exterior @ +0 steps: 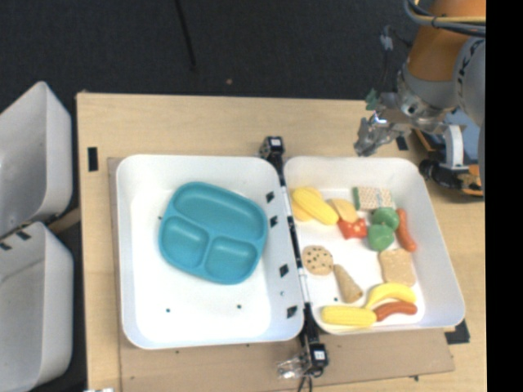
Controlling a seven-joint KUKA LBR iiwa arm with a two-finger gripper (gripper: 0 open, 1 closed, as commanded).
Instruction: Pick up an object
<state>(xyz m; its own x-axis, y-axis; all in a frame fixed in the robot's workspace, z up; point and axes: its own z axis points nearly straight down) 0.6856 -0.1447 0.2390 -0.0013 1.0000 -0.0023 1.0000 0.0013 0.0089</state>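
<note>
— Where is the claw point(370, 135)?
— Upper right of the frame, above the bench point(204, 121), just beyond the far rim of the right bin point(441, 300). I cannot tell how it is set.
— And the things to pick?
— All in that right bin: a yellow corn cob point(315, 206), a cracker point(373, 197), green pepper point(381, 235), cookie point(317, 260), a banana point(391, 291), among others.
— The left bin point(143, 300)?
— It carries a teal divided plate point(212, 232).
</note>
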